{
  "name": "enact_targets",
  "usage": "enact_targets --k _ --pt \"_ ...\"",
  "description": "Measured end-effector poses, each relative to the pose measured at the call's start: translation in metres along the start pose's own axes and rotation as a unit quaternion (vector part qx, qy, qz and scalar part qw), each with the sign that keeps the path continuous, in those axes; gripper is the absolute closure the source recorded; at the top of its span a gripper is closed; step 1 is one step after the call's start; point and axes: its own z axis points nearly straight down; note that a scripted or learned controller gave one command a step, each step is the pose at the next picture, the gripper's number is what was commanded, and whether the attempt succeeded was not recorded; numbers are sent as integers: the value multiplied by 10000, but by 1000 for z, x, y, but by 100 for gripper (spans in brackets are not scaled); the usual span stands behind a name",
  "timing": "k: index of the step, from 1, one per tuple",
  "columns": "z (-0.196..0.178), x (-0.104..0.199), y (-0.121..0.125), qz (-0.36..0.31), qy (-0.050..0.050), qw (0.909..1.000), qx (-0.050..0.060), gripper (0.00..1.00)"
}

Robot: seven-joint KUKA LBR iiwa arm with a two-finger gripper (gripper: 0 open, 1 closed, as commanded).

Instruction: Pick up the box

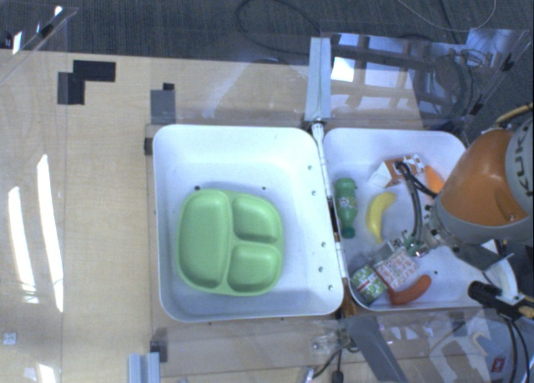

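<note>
One small box [395, 268] lies flat in the right bin [450, 143], near its front, beside a sausage [410, 289]. The pincer [415, 244] is right above it; I cannot tell its state. The box looks light and stiff. Grab its two long sides.

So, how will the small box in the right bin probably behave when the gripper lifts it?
The box looks like thin printed card, so probably light and easy to crush. It lies flat, so it should not roll. The sausage and the green packet crowd it and may get nudged.
</note>
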Motion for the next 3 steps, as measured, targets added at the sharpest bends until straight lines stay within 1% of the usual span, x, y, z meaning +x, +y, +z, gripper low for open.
enact_targets --k 1,2,3 --pt "-13 -1 4 -16 -25 10000 -46 100" --pt "-13 -1 4 -13 -25 10000 -45 0" --pt "0 -13 -6 -78 4 10000 6 0"
